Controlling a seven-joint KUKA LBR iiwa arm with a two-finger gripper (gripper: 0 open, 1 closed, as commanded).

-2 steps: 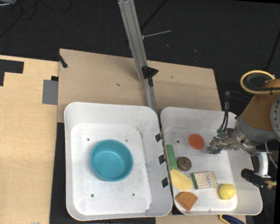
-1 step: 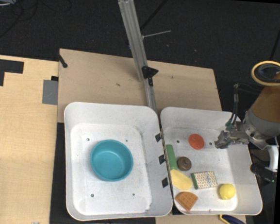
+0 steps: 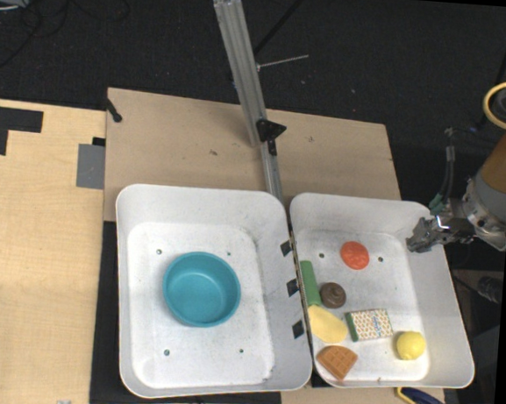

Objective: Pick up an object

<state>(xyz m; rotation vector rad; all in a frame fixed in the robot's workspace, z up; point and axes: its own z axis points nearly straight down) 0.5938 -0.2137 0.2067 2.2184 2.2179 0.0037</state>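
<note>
Counter (image 3: 38, 248) carries two white bins. Left bin (image 3: 146, 214) has a teal bowl (image 3: 201, 289). Right bin (image 3: 434, 344) has a green block (image 3: 307, 282), patterned packet (image 3: 370, 325), yellow wedge (image 3: 326, 324), waffle-like piece (image 3: 337, 362), orange-red ball (image 3: 355, 255), yellow ball (image 3: 409, 345), brown disc (image 3: 332, 294). My claw (image 3: 423, 235) sits over right bin's far-right rim, nothing visibly in it; can't tell if it's released or clenched.

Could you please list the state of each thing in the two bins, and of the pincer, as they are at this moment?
Teal bowl: upright, alone in the left bin.
Red-orange round piece: lying free in the right bin.
Brown round piece: lying beside the green bar.
Yellow ball: resting near the right wall.
Patterned packet: lying flat.
Waffle piece: lying at the front rim.
Pincer: over the right bin's far right edge, holding nothing visible.
</note>
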